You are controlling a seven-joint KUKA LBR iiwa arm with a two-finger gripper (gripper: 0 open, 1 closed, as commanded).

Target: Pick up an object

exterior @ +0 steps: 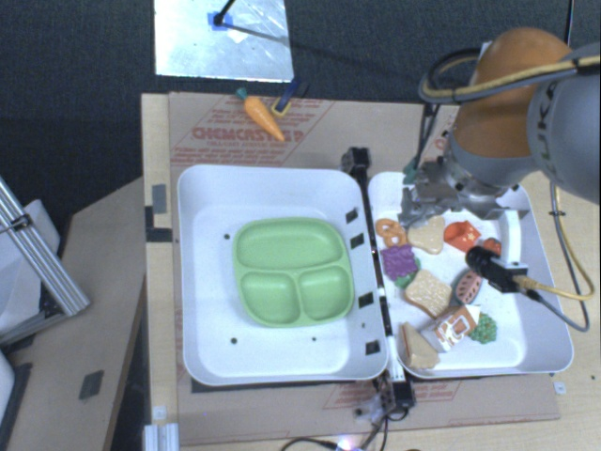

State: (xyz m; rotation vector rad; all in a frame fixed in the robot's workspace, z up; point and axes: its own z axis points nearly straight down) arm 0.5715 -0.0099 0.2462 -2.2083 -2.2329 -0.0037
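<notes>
Spotted gripper [420,209] low over right bin [537,348] near its far left corner, just above pale toy piece [427,240]; could not tell whether open or closed. Judged piece's long axis roughly far-to-near; lost its far end under gripper.

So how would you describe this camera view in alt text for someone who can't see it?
A grey and orange robot arm lowers its end effector over toy food in the right white bin. The left white bin holds a green divided plate. A toy carrot lies on cardboard beyond.
</notes>
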